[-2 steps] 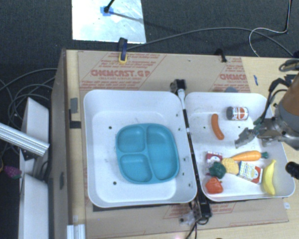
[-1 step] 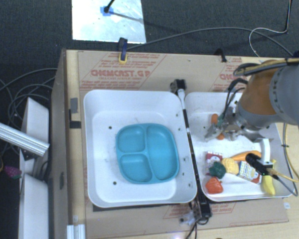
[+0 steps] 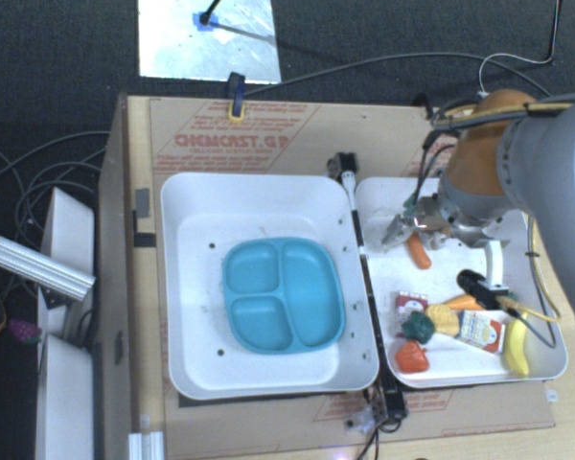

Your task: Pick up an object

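Grey two-finger gripper (image 3: 417,236) low over the right shallow white bin (image 3: 383,286), small orange carrot-shaped toy (image 3: 419,251) just beneath its tips, jaw state impossible to tell, blue divided plastic plate (image 3: 283,293) in the left bin (image 3: 187,257)

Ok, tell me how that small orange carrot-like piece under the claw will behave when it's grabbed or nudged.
The orange piece looks smooth and glossy, so it may slip in the claw. Its rounded, elongated shape suggests it could roll sideways across the right bin floor if nudged. It looks like small toy food, so probably light and stiff, though that can't be confirmed.
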Tool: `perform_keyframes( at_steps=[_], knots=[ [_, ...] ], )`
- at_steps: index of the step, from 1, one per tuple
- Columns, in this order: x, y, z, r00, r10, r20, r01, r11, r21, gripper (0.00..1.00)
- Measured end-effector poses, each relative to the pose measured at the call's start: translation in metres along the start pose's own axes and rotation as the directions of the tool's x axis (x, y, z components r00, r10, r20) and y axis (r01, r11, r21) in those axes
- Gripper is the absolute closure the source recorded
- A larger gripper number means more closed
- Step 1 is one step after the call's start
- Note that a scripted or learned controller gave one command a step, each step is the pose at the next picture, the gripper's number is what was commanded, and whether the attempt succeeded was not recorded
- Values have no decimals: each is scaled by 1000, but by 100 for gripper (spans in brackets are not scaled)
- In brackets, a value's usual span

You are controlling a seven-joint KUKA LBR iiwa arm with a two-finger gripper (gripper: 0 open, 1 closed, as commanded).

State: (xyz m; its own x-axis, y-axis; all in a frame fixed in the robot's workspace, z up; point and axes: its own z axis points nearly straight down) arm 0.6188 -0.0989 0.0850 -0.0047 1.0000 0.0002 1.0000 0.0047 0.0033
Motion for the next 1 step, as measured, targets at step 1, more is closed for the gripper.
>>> perform_keyframes(
  at_steps=[1],
  knots=[
    [0, 1, -11, 1000, -2, 0, 2, 1000, -2, 100]
  ],
)
